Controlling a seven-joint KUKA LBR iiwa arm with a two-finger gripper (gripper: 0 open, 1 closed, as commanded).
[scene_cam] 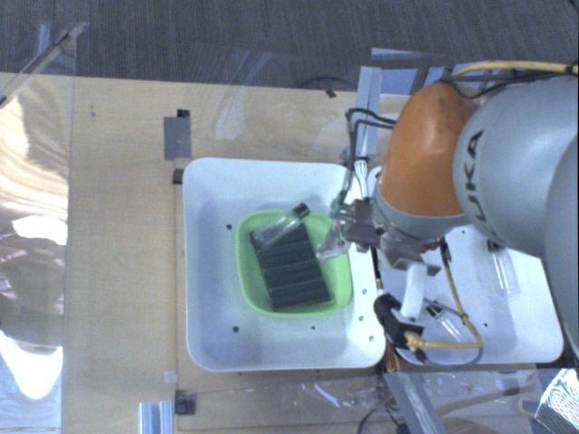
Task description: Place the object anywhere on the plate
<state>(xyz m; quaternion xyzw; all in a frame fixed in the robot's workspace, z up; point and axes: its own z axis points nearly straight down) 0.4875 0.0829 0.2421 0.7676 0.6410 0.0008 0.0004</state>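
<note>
A black ribbed rectangular block [290, 268] lies flat on the green square plate [248, 278], its long axis running from upper left to lower right. The plate, glossy plastic with rounded corners, sits in the left white bin [208, 242]. A small clear vial with a dark cap [280, 226] rests across the block's upper end, cap pointing up-right. The grey arm [507, 170] with its orange band hangs over the bins' shared edge; the claw [348, 229] is near the plate's right rim, and I cannot tell how it stands. The counter [118, 242] is pale wood.
</note>
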